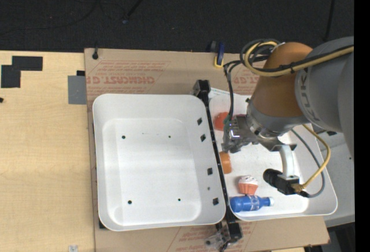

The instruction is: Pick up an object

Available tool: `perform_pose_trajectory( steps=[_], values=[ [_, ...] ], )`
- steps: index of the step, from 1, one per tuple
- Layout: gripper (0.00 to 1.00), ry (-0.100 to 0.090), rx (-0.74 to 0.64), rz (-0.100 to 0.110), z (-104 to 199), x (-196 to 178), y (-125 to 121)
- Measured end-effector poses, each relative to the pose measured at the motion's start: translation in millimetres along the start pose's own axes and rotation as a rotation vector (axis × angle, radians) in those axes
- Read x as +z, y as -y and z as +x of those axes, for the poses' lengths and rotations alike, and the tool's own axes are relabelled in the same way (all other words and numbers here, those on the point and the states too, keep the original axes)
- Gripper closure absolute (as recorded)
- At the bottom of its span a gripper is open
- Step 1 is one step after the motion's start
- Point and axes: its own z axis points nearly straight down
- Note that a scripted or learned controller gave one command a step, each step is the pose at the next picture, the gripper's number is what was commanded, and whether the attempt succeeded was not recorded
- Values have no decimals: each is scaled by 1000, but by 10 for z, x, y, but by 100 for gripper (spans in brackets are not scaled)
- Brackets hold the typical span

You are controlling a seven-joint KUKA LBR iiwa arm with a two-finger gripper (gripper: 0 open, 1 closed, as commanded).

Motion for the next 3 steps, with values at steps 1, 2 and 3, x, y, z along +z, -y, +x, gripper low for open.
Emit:
perform_pose_trajectory(
  steps=[1,2,3],
  values=[
    [100,1,0,-18,168,-1449,-348],
    [100,-2,-6,8,1224,-932,-33],
    [100,-5,-5,-13,1674,-2317,347]
  ],
)
